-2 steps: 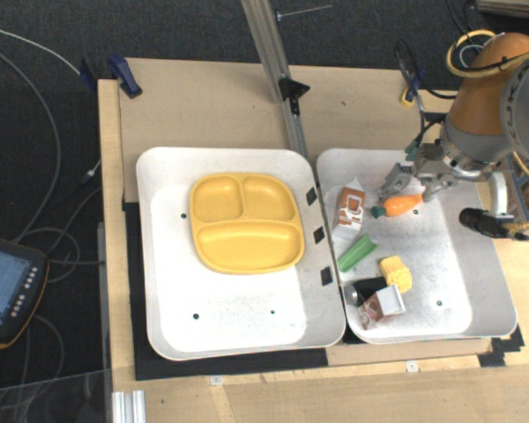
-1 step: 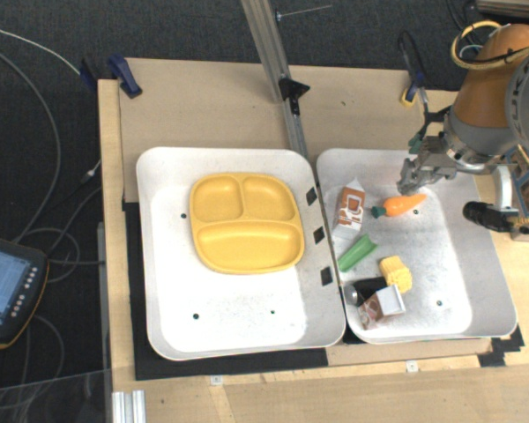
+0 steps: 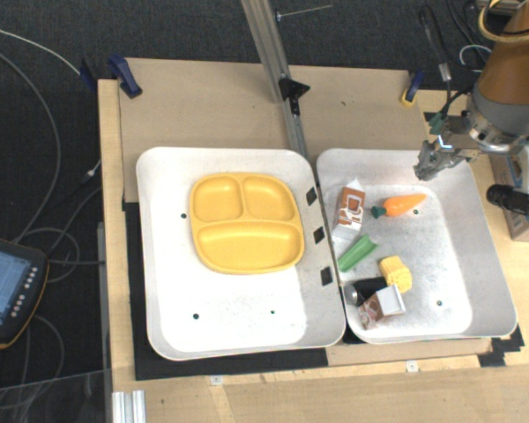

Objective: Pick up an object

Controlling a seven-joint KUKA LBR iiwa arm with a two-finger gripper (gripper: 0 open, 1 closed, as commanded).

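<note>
Item: toy carrot (image 3: 403, 205), lying in the upper middle of the right bin (image 3: 476, 263), just below-left of the gripper (image 3: 434, 164), whose fingers' state you cannot tell. You are likely handling something light, rigid, slick; try pinching its thick orange middle.

A pale wooden worktop (image 3: 220, 95) stands on dark carpeted floor (image 3: 35, 104). Thin grey cables (image 3: 22, 170) loop over the carpet at the left, near a handheld control pendant (image 3: 9, 289) with a lit screen. Blue clamps (image 3: 123, 75) grip the worktop's far corners. A slanted aluminium post (image 3: 263, 25) rises from its back edge. Lighting is even.
</note>
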